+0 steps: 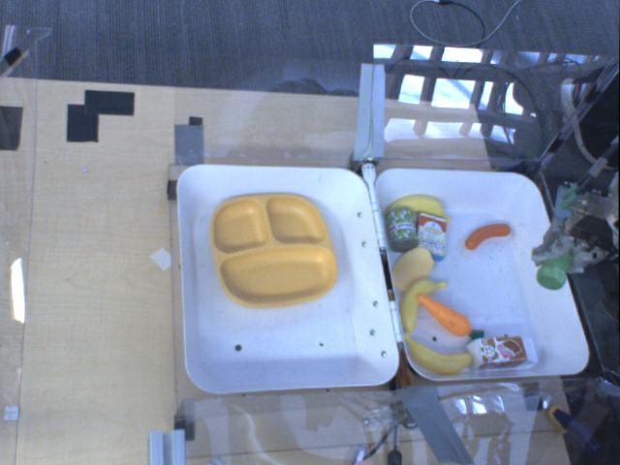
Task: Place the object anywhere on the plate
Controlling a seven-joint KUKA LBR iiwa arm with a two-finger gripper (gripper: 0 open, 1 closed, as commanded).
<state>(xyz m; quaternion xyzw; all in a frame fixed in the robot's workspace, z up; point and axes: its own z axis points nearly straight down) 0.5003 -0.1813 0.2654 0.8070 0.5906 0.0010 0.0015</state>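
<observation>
So the layout is basically a sort-and-move setup: two white bins side by side on the wooden surface (97,260). The left bin (203,356) has just the yellow plate (274,248) in it, a three-section one lying flat in the upper middle, which makes sense as the drop zone. All the clutter lives in the right bin (513,298).

Most of it is bunched along the right bin's left wall: a green can (400,227) touching a small red-and-white carton (432,232), with a banana (418,204) behind them. Below that sits a pale pear-ish thing (415,263), another banana (417,298), a carrot (445,315) lying across it, a third banana (436,356) and a little carton (503,350) on its side near the bottom edge. A small orange sausage (487,234) lies alone, well apart from the pile.

The claw (560,256) sits at the right bin's right edge with a small green thing (551,276) just at its tip. Too blurry to say if it's actually gripped, so I can't tell.

My guess is that green thing is the object for the plate: small, rounded, bright green, detail unreadable. If so, the plate is a whole bin away.
</observation>
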